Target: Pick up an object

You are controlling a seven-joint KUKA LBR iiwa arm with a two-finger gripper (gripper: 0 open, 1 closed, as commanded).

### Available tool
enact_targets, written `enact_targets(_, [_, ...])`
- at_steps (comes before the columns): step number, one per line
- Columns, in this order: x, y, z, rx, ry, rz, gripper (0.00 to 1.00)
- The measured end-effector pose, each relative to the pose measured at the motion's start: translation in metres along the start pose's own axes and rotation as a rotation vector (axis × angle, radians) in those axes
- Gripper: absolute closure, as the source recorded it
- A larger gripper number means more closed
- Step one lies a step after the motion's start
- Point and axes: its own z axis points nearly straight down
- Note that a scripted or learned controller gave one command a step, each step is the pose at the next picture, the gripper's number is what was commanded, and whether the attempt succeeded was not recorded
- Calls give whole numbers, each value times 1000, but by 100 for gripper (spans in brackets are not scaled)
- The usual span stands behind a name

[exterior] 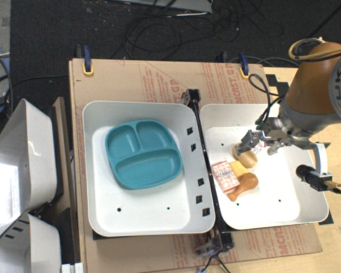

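Note:
My gripper (251, 144) hangs low over the left half of the right bin (284, 209), reaching in from the right. Directly below and touching its tip in the view is a tan rounded object (247, 158). Whether that object is gripped cannot be seen. Just in front of it lie a yellow block (238, 168), a pink-and-white packet (224, 173) and an orange-brown pear-shaped object (244, 185), all bunched together near the bin's left wall.
The left bin (102, 209) holds a teal divided plate (143, 153). A black divider (203, 169) runs between the two bins. The right bin's front and right parts are bare white floor. Cables lie on the dark floor behind the bench.

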Motion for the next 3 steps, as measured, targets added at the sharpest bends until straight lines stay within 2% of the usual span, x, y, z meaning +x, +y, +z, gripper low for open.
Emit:
enact_targets(1, [0, 3, -6, -13, -2, -2, 0])
enact_targets(2, [-1, 6, 57, -7, -1, 0, 0])
enact_targets(3, [-2, 10, 99, -19, -3, 1, 0])
